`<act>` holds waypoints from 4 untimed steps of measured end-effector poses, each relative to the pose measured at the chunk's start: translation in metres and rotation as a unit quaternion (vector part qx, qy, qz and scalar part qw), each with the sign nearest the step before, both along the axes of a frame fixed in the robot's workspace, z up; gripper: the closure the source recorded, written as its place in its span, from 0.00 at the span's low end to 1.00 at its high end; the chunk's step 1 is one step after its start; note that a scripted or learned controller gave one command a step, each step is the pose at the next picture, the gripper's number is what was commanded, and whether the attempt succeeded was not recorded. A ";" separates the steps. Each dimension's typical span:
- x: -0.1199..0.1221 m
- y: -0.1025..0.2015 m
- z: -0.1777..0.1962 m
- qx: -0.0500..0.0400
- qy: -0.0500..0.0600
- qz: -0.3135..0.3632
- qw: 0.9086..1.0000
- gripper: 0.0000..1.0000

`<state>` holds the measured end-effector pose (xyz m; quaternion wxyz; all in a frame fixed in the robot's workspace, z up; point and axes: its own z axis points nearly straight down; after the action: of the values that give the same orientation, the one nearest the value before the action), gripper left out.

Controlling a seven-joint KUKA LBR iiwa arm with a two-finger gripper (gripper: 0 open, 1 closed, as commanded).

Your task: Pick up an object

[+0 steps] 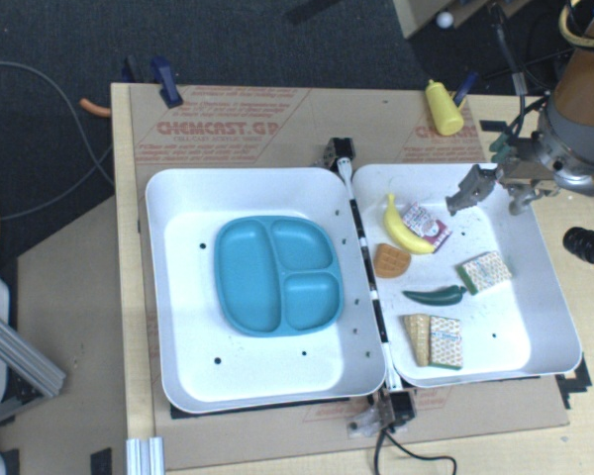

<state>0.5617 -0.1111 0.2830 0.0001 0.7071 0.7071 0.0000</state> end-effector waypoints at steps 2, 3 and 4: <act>0.074 0.016 -0.194 -0.001 -0.004 0.000 1.000 0.00; 0.038 0.010 -0.193 -0.002 -0.007 0.000 1.000 0.00; 0.100 0.011 -0.193 -0.002 -0.006 0.001 1.000 0.00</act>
<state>0.6617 -0.1002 0.0897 0.0051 0.7067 0.7075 0.0028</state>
